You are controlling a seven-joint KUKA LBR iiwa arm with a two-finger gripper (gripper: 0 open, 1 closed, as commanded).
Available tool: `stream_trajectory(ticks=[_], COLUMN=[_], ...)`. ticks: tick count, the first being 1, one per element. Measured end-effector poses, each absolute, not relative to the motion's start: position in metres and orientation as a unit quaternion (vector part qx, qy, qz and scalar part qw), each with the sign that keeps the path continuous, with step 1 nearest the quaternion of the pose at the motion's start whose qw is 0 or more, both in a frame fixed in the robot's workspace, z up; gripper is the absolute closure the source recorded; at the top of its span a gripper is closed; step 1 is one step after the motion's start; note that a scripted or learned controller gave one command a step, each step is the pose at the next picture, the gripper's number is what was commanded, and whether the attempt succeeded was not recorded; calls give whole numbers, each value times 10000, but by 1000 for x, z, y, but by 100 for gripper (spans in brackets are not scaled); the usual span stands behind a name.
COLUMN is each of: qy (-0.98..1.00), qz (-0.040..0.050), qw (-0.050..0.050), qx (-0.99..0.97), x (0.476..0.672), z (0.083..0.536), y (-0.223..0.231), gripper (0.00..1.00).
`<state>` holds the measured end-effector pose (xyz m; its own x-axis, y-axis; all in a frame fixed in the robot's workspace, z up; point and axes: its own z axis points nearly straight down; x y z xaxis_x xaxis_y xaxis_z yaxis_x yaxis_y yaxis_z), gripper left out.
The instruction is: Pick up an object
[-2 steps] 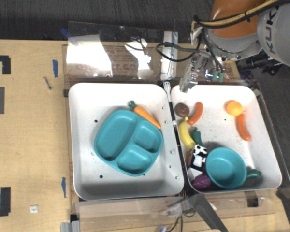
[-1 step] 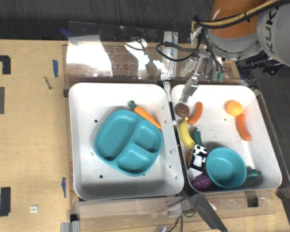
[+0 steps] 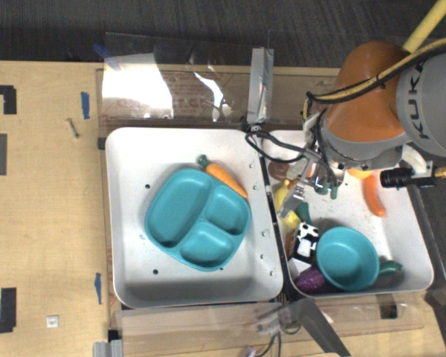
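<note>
The camera view looks down at a slant on a pale wooden counter [image 3: 37, 222] bearing two shallow white plastic bins side by side. The left white bin [image 3: 130, 266] holds a teal plastic divided plate [image 3: 197, 218] with three compartments, lying slightly askew near the bin's middle. An orange plastic toy carrot with a green top [image 3: 224, 177] rests against the plate's upper right edge, touching it.

The grey arm with its orange band [image 3: 368, 99] reaches in from the right and hangs over the upper part of the right white bin [image 3: 415, 270]. The pincer [image 3: 316, 181] sits low in that bin's upper left part, amid cables and metal fittings; I cannot tell whether it is released or clenched, nor whether anything lies within it.

Just beside the pincer, lower left, lies a small yellow toy piece [image 3: 282, 197]. Below that is a black-and-white toy figure [image 3: 305, 238], touching a teal plastic cup [image 3: 347, 257] that lies with its mouth towards the camera. A purple toy piece [image 3: 310, 279] sits at the cup's lower left. A second orange carrot-like toy [image 3: 374, 196] lies near the bin's upper right.
</note>
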<state>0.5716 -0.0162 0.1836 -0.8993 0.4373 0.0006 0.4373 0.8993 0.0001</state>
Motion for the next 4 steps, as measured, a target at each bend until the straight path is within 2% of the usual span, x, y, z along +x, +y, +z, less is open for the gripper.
stream_trajectory(ticks=[1,2,3,4], qy=[-9632,-9195,-9305,-9261], qz=[-8,-25,2,-32], qw=[-58,-68,-67,-44], qx=[-2688,-3931,-3662,-3772], x=[561,515,493,582], z=[89,89,88,88], y=[-93,-98,-183,-108], gripper=[0,0,0,0])
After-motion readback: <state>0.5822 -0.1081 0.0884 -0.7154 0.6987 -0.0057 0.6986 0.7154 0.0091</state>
